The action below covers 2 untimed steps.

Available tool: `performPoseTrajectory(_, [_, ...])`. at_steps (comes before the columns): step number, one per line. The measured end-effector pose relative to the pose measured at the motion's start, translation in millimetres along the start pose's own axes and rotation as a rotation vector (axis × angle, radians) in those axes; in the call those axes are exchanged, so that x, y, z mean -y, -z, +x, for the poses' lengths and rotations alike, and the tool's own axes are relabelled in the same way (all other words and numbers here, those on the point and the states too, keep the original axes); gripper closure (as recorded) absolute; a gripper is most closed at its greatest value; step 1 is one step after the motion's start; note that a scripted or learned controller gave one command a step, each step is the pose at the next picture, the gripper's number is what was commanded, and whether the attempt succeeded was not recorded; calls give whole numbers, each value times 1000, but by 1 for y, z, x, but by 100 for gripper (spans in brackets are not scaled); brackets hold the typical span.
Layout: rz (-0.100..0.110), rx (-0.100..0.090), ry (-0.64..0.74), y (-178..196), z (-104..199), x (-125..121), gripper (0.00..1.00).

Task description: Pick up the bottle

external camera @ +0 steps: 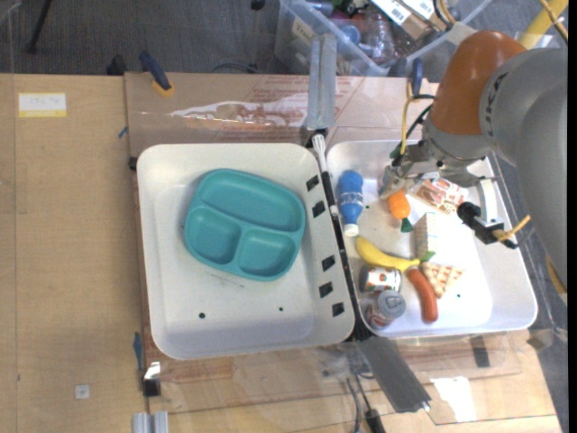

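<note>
The two-finger metal gripper [397, 177] is seen low over the far part of the right shallow white plastic bin [514, 282], below the grey arm with its orange band [476, 79]; whether it is open or closed cannot be told. The blue plastic bottle with a white cap [349, 199] lies just to the left of the gripper, along the bin's left wall, apart from it. An orange carrot-shaped toy [398, 206] is found just in front of the gripper, and a yellow plastic banana [386, 255] nearer still to the camera, with a red sausage-shaped toy [424, 294] beyond it. Well to the left of the gripper, a teal compartment tray [243, 224] is held in the left shallow white plastic bin [171, 323].
</note>
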<state>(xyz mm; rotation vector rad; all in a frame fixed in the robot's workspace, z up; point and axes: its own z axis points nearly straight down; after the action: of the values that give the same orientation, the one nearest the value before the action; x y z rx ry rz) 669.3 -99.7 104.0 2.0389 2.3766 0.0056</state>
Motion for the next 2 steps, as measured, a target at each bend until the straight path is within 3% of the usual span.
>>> performPoseTrajectory(1, [11, -6, -181, 83, 118, 71, 100])
performPoseTrajectory(2, [12, -1, -878, 82, 169, -16, 100])
